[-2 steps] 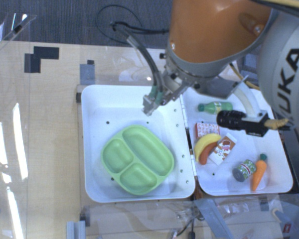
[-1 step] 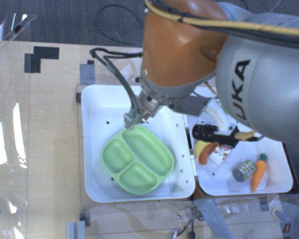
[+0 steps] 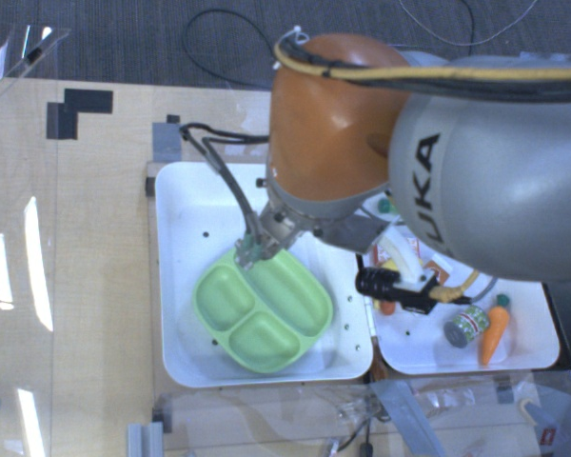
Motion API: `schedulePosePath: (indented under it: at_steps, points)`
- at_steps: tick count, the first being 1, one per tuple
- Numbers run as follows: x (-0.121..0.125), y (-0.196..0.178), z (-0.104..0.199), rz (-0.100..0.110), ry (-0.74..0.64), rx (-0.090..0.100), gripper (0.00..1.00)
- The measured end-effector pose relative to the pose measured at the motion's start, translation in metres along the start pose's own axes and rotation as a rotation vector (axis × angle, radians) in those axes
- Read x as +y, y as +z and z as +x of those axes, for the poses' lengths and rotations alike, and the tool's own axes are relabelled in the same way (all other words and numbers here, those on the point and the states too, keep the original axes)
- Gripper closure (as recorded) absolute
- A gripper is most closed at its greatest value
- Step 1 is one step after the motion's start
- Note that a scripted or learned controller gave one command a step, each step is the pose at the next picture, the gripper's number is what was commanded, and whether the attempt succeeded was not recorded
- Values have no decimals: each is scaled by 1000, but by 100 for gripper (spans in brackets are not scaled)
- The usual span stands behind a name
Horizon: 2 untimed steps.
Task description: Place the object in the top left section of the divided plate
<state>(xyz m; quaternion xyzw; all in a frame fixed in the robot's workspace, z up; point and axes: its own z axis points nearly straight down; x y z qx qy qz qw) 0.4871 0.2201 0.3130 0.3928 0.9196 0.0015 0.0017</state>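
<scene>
A light green divided plate (image 3: 263, 312) with three sections lies in the left white bin (image 3: 186, 246). My gripper (image 3: 250, 252) reaches down from the orange wrist and hangs right at the plate's upper rim, where the left section and the long right section meet. Its tip looks greenish against the plate, and I cannot make out whether anything is held there. The arm's big grey and orange body hides the bin's far right part.
The right bin (image 3: 533, 355) holds an orange carrot (image 3: 493, 332), a small can (image 3: 466, 327) and a white and red packet (image 3: 406, 251), partly hidden under the arm. Cables run across the left bin's top edge.
</scene>
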Motion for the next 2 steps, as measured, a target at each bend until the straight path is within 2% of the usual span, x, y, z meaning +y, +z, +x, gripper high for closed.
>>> schedulePosePath:
  at_steps: [1,2]
  points:
    - [26,23,-40,0,-37,0,100]
    - [-5,190,-24,2,24,2,100]
